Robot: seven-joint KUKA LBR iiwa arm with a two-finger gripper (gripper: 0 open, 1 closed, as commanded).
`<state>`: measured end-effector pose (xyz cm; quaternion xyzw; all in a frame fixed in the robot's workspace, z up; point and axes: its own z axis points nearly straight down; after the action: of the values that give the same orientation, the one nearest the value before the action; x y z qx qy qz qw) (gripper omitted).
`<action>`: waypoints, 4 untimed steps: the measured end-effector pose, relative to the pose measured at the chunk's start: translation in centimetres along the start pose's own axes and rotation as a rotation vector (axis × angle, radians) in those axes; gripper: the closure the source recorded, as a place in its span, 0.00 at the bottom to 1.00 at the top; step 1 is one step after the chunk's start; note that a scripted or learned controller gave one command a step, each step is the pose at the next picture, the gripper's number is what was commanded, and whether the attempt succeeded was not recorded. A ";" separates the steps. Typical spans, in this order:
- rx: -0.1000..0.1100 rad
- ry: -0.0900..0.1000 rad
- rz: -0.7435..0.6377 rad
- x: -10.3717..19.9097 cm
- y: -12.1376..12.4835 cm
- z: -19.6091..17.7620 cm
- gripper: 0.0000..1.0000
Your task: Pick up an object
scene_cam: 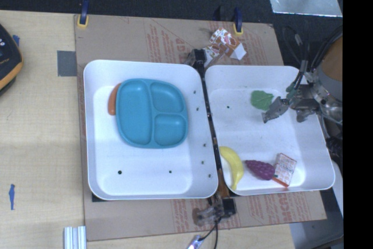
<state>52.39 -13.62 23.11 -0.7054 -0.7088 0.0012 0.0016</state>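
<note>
On the desk [41,143], the gripper [288,109] hangs over the right bin [303,148] with its 2 fingers spread apart and nothing between them, just beside a green leafy piece [261,98]. At that bin's front lie a banana [232,165], a purple grape bunch [260,169] and a small box [284,168]. The left bin [145,175] holds a blue divided plate [152,113] over an orange piece [112,100].

No legible text, labels or numbers anywhere.
</note>
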 end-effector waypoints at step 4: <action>0.000 -0.001 -0.005 -3.7 13.3 12.8 0.00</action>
<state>65.69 -17.25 10.28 -0.7035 -0.7106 0.0013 0.0012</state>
